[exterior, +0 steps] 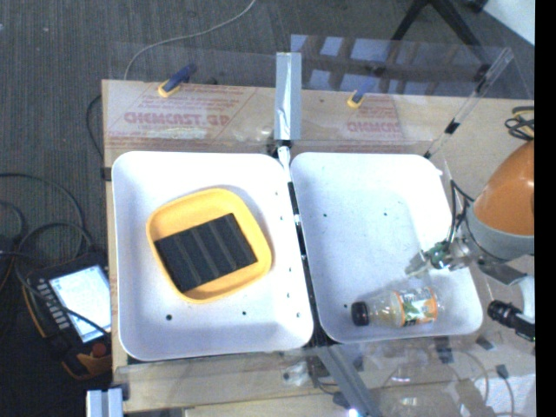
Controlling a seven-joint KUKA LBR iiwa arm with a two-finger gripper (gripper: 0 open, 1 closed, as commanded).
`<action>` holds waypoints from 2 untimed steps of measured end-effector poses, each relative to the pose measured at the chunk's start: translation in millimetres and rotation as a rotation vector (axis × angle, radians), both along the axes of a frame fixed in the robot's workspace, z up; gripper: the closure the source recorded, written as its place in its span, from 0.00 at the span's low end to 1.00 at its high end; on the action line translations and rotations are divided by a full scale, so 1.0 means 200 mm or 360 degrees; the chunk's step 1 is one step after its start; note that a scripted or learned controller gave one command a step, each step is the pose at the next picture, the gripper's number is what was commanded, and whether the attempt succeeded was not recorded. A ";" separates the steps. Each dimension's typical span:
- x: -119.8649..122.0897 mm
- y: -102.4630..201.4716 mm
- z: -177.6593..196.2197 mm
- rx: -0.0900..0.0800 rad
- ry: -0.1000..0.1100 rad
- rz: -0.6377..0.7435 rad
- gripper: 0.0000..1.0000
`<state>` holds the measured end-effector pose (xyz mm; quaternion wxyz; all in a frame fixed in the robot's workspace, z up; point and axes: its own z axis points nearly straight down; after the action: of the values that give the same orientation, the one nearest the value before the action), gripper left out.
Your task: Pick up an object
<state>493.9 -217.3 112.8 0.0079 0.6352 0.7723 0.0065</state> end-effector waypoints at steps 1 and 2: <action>0.00 0.00 0.00 0.0000 0.0000 0.0000 0.00; -0.03 0.10 -0.10 -0.0021 0.0009 0.0115 0.00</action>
<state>487.7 -196.6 92.9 0.0099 0.6068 0.7948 0.0000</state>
